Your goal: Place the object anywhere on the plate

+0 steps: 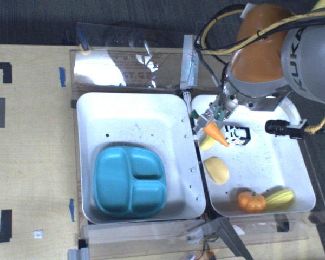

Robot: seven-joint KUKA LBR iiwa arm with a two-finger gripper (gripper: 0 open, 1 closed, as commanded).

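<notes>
**Carrot at the gripper, plate waiting in the other bin**

The blue plate (131, 180), a divided dish, lies in the lower part of the left bin (97, 112). Up and to the right of the plate, just past the wall between the bins, the gripper (215, 119) sits low in the right bin (292, 161) with a small toy carrot (216, 134) at its tip. The carrot's green top points toward the fingers and its orange body slants down and away from them; whether the fingers are closed on it or merely touching it cannot be told from this angle.

The carrot looks like light, rigid plastic, smooth and tapered, so it would likely slip if pinched near the point. The thicker end by the green top seems the safer place to hold.

Further right of the plate lie a pale yellow potato-like piece (218, 170), a small orange pumpkin (251, 201) and a yellow-green piece (279, 197).
</notes>
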